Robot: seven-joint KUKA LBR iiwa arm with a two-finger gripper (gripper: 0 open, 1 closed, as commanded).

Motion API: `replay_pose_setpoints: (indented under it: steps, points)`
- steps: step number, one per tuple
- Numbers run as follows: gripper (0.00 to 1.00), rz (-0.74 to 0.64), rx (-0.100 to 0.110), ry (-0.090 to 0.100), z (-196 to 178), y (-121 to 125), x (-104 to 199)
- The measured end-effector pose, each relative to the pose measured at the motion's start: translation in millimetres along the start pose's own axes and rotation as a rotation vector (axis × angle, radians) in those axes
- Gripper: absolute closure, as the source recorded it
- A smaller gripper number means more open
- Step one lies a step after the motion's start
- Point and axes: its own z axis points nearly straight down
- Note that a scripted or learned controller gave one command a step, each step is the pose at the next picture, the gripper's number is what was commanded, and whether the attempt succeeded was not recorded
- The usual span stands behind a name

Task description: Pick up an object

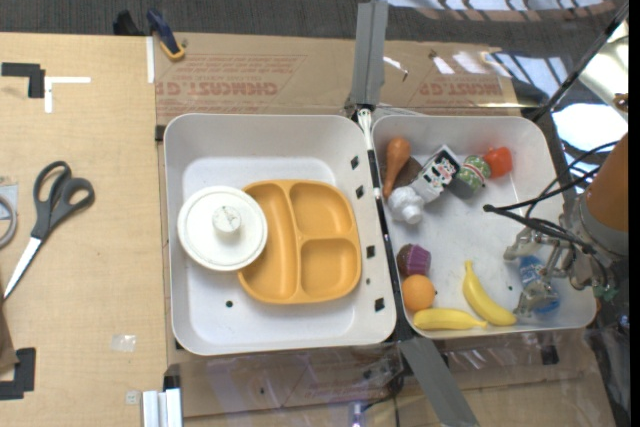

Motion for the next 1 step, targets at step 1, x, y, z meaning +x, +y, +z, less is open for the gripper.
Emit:
replay_pose_setpoints:
  steps: [1]
  points:
    - [0.0,0.0,0.0,0.0,0.0,0.0,0.0]
